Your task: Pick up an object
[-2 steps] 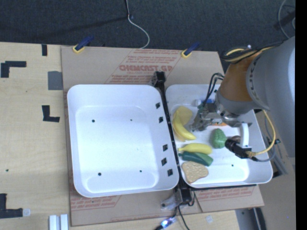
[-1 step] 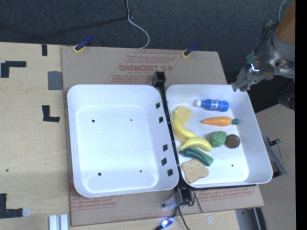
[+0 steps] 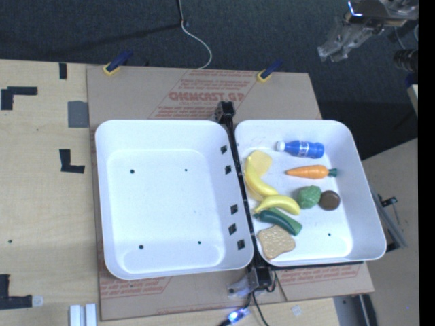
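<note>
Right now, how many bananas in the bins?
2, both in the right bin: one banana near its left wall, the other banana just below it, lying across a green vegetable. None seem hidden.

We can read one text: red capital letters printed on the brown cardboard sheet (image 3: pixel 204 97) that lies under the two bins, at about twelve o'clock from the left bin (image 3: pixel 109 182). It seems to read "CHEMCAST GP", though the last letters are partly hidden by the black clip (image 3: pixel 225 110) between the bins. Fainter red lines of print run slantwise around it, too small for us to make out. The blue bottle (image 3: pixel 300 148) in the right bin (image 3: pixel 360 182) bears a white label that we cannot read.
</note>
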Tool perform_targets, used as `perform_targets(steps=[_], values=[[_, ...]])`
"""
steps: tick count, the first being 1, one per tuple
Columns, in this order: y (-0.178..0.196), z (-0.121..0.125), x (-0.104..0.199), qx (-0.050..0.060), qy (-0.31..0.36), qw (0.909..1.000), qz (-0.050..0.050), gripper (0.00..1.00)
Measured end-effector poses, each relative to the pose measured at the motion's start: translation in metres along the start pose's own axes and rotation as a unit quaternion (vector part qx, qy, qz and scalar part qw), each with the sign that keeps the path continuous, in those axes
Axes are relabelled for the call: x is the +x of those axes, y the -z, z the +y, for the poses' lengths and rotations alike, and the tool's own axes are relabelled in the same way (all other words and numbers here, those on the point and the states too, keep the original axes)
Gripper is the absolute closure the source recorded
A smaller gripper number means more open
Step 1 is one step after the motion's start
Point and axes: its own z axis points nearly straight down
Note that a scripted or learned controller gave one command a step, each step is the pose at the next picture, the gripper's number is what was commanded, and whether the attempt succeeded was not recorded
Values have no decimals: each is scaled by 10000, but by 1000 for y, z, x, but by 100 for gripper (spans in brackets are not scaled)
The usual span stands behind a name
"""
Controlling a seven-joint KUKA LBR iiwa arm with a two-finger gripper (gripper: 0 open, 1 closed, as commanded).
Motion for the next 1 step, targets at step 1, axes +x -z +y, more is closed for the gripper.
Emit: perform_targets(steps=[1], values=[[55, 1, 12, 66, -45, 10000, 1, 100]])
